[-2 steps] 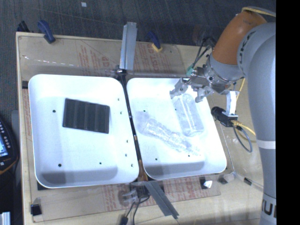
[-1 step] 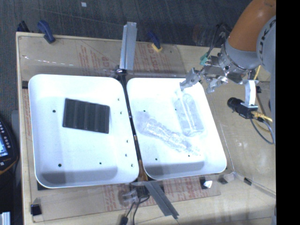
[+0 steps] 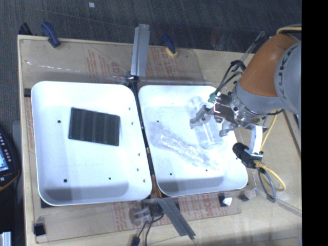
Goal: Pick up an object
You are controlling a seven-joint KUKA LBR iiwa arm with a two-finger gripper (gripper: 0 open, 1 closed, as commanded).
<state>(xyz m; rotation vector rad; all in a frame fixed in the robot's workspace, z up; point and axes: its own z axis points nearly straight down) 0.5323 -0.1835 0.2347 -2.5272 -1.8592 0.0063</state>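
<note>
Risk, slip: from my console the clear plastic cup [image 3: 205, 122] looks thin and glossy, so I judge it could squirt out of a pinch or crumple if the jaws close off-centre.
Risk, wrong target: the crinkled clear wrapper [image 3: 179, 145] lies just beside the cup, running from the middle of the right bin [image 3: 169, 188] toward its near edge; a low pass could snag it and drag both things together.
Risk, vision: both clear items are faint against the white bin floor, so I expect any grasp estimate to be shaky.
Gripper: the gripper [image 3: 211, 121] hangs over the right bin near its right edge, toward the far right corner, over the cup.
Fingers: I see two dark fingers [image 3: 200, 118] spread apart, one on each side of the cup's upper part; I cannot tell whether they touch it, and nothing shows as pinched.
Task's thing: the cup sits in the right bin's right half, under the gripper.
Other bin: the dark ribbed panel [image 3: 94, 126] lies flat in the left bin [image 3: 46, 188], toward its far left part, well apart from the arm.
</note>
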